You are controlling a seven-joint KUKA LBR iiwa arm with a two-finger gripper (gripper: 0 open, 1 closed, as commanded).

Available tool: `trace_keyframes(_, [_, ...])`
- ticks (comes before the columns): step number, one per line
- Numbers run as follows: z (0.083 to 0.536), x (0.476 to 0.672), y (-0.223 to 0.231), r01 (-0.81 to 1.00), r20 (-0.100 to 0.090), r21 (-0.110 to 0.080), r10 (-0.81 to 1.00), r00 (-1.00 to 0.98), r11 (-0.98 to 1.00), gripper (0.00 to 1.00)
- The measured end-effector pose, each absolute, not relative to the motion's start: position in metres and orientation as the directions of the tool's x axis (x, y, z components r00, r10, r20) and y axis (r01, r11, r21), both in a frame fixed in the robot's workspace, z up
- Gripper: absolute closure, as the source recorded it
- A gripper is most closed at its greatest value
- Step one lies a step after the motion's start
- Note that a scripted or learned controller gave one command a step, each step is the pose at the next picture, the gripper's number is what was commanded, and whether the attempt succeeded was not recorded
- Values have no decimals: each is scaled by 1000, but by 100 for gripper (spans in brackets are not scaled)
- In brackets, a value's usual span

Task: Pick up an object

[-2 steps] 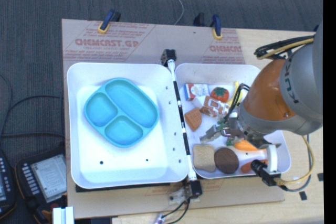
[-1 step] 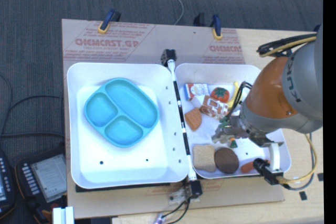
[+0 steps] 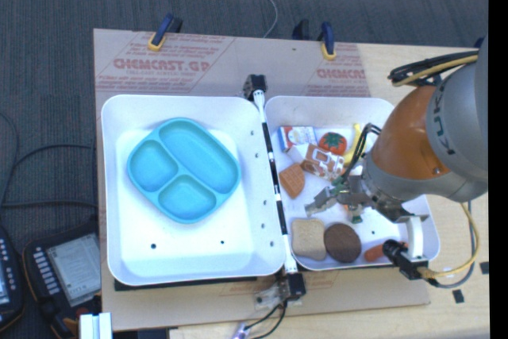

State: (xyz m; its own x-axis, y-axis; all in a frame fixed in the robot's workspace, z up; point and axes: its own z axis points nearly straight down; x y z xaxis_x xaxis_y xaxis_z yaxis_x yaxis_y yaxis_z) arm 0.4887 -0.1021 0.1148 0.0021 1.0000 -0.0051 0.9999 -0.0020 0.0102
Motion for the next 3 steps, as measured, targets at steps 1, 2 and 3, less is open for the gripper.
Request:
trace_keyframes(1, [90,487,-94,1000,-2,10,1000,1,-1,0])
trace_keyframes(2, [99,488,-95,1000,-4,14,1000,2,-2,100])
trace_keyframes(3, [99,488,-95,1000,-4,13,1000,2,-2,0])
